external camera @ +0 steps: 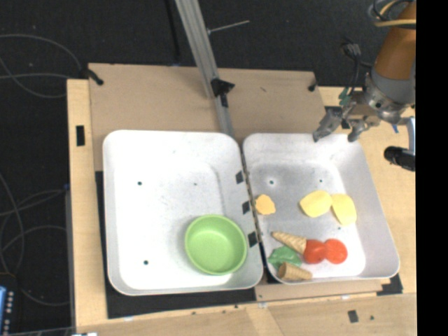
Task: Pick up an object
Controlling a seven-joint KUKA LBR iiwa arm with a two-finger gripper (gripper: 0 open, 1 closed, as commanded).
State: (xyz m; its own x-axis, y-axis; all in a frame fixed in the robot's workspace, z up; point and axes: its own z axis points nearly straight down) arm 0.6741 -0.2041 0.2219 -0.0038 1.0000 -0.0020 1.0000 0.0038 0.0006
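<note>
Even, fairly bright overhead light washes the two white bins [175, 145] to near glare, shadows stay faint, and the whole frame looks soft and grainy

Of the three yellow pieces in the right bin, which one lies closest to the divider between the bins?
The small orange-yellow piece, almost against the divider. The other two yellow pieces lie together farther right.
</note>
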